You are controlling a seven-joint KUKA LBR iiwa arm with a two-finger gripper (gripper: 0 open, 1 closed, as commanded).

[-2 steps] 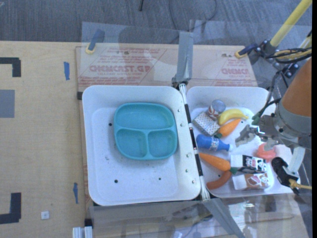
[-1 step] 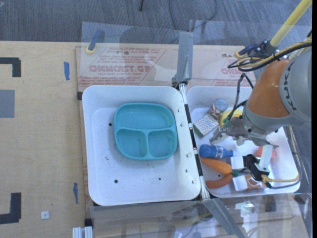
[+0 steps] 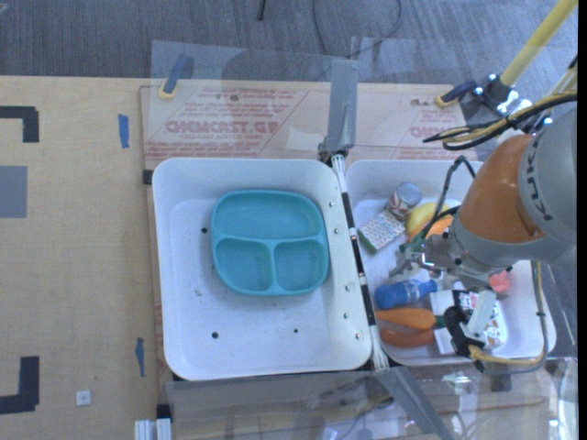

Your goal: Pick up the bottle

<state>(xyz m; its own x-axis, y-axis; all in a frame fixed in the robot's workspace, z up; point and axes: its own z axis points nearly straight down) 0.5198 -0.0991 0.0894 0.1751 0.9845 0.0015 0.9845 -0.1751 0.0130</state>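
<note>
The blue bottle (image 3: 404,292) lies on its side in the right bin (image 3: 541,333), just above an orange carrot-shaped item (image 3: 407,319). The gripper (image 3: 431,259) hangs just above and to the right of the bottle; its opening cannot be told. Behind the bins, a board (image 3: 229,122) bears red lettering too blurred to read. A teal divided plate (image 3: 271,243) sits in the left bin (image 3: 183,319)

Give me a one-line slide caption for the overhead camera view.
Arm's gripper over right bin above blue bottle; teal divided tray in left bin.
</note>
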